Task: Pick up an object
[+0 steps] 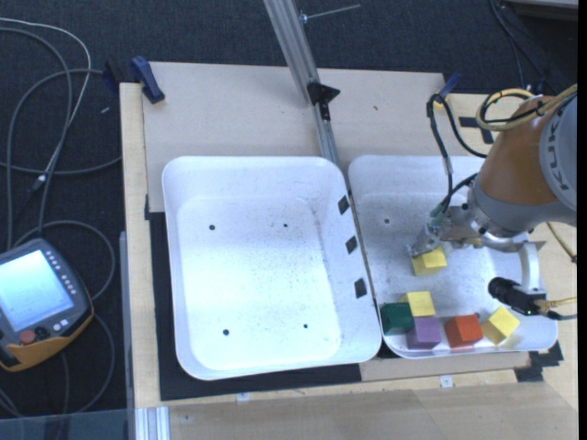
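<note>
The grey arm with its orange band (514, 168) is reaching in from the right, its pincer (429, 243) hanging directly over a yellow block (429, 262) in the right bin (394, 186); whether the pincer is spread or pressed together cannot be told. Along that bin's near edge are lying a green block (396, 317), a second yellow block (420, 302), a purple block (425, 332), an orange block (463, 330) and a third yellow block (503, 324).

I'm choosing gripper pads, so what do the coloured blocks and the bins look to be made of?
Blocks, such as the orange block and purple block: matte, evenly coloured, with crisp edges, probably painted wood or foam; the view cannot tell which. Bins, such as the left bin: smooth white moulded plastic by their rounded corners and thin rims, faintly speckled, slightly glossy.
</note>
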Robot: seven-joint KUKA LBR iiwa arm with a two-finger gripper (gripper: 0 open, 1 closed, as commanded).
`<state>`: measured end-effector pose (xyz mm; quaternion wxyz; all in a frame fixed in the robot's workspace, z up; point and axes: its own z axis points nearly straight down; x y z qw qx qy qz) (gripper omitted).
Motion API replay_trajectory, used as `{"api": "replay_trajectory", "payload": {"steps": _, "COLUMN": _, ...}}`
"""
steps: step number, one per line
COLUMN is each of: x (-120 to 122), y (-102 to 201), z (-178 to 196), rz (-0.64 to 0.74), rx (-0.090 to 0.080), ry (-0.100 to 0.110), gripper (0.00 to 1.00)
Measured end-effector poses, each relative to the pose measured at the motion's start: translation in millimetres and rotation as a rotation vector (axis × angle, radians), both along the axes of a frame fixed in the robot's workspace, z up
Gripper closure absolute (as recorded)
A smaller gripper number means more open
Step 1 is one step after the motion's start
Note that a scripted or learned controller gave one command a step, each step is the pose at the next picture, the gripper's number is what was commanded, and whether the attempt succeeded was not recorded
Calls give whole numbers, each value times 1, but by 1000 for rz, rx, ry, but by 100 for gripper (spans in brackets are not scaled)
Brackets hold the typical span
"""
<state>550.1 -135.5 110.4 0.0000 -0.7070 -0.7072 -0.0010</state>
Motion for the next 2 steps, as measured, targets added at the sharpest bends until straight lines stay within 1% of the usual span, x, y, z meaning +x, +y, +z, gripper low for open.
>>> {"api": "replay_trajectory", "payload": {"steps": 1, "x": 76, "y": 70, "z": 94, "rz": 9, "rx": 0, "ry": -11, "gripper": 100}}
{"api": "replay_trajectory", "payload": {"steps": 2, "x": 66, "y": 168, "z": 89, "rz": 9, "rx": 3, "ry": 5, "gripper": 100}}
